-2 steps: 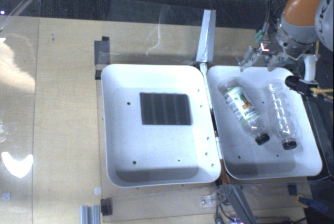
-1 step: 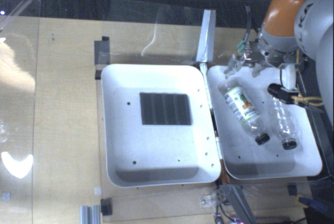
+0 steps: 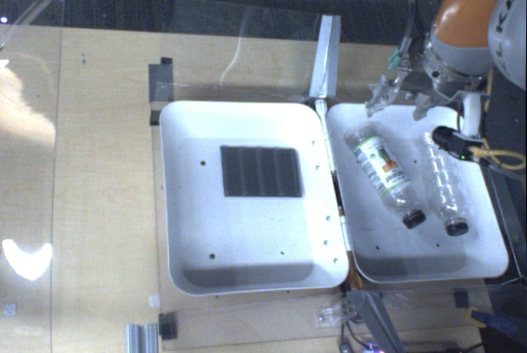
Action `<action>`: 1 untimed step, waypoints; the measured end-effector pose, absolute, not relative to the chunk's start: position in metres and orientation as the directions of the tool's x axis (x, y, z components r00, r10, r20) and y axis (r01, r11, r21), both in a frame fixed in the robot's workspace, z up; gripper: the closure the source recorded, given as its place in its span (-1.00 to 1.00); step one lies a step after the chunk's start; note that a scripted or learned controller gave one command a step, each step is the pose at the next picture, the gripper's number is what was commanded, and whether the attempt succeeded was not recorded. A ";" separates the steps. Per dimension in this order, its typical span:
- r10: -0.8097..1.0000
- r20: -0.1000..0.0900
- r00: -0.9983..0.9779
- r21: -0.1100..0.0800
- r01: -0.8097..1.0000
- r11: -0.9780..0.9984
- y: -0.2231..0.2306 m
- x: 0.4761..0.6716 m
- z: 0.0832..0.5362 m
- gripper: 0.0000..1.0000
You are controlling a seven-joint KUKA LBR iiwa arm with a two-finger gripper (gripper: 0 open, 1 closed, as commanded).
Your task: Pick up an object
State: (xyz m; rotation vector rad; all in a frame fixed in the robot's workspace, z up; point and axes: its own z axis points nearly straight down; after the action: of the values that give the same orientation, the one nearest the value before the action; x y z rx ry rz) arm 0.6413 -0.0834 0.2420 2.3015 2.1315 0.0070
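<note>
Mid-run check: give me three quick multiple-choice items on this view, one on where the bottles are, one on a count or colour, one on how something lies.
1. Which bin holds the bottles?
A. the left bin
B. the right bin
C. one in each

2. How many bottles are in the bins?
A. one
B. two
C. four

3. How do the bottles lie?
A. on their sides, caps toward the near edge
B. upright on their bases
C. stacked one on the other

Answers:
1 B: the labelled bottle and the clear bottle both lie in the right bin, while the left bin shows a dark ribbed rectangle.
2 B: two clear bottles with dark caps can be counted.
3 A: both lie flat, side by side and apart, with caps pointing to the near rim; the gripper is above the far rim.
</note>
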 end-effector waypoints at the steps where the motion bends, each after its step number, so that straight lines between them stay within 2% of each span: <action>1: 0.998 0.000 0.057 0.010 0.998 -0.057 -0.094 0.602 0.099 -1.00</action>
State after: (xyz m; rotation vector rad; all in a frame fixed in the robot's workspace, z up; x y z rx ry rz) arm 0.6021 -0.0944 0.0991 2.2792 2.1519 0.0110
